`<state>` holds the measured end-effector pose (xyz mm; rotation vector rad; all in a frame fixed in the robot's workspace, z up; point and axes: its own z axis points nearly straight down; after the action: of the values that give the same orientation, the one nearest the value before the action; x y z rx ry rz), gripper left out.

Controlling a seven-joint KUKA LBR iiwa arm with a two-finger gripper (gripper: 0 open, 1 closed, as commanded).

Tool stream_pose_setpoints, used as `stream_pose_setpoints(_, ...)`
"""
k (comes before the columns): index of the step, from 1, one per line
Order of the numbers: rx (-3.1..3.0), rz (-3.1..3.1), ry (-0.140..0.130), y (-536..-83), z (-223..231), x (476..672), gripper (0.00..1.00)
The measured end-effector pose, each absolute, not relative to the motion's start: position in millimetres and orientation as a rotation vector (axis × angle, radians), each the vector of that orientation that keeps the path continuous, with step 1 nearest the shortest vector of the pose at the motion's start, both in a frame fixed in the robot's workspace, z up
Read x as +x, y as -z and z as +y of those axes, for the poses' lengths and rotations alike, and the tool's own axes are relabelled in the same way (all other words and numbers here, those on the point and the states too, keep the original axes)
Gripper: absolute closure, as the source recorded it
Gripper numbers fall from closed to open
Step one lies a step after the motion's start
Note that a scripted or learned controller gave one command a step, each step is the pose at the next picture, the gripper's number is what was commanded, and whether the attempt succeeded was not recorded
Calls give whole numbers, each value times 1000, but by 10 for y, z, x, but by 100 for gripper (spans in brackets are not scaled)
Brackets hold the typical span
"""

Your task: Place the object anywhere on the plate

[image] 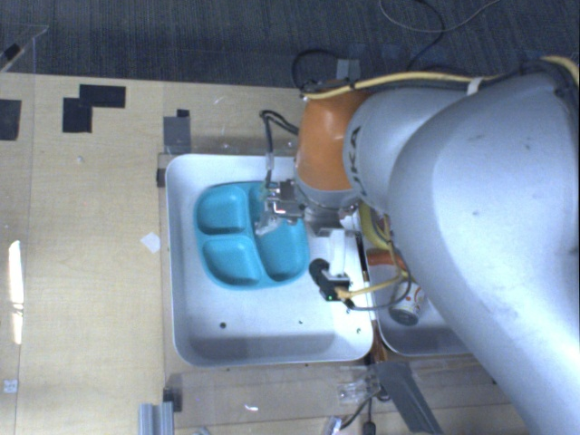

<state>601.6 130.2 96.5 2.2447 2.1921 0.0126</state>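
From the camera view above the bench (82,270), the left white bin (263,338) holds a blue plate (240,243) with three compartments, lying toward the bin's far-left part. The grey arm (471,216), its orange band (326,148) above the wrist, reaches in from the right and covers most of the right bin (426,338). The pincer (272,208) hangs over the plate's right edge, near the large compartment; whether it is wide or narrow cannot be told. A small cylindrical object (405,311) with a metallic look lies in the right bin, just beside the arm's lower edge, well apart from the plate.
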Motion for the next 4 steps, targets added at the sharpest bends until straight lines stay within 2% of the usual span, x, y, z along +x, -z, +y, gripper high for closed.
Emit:
stream_pose_setpoints(1,2658,1672,-4,-1846,518,6697,0)
stream_pose_setpoints(2,2645,1688,-6,-1947,547,6708,100)
stream_pose_setpoints(3,2466,1944,-4,-2288,1098,6471,100)
stream_pose_setpoints(4,2136,2301,-7,-2455,1858,6693,100)
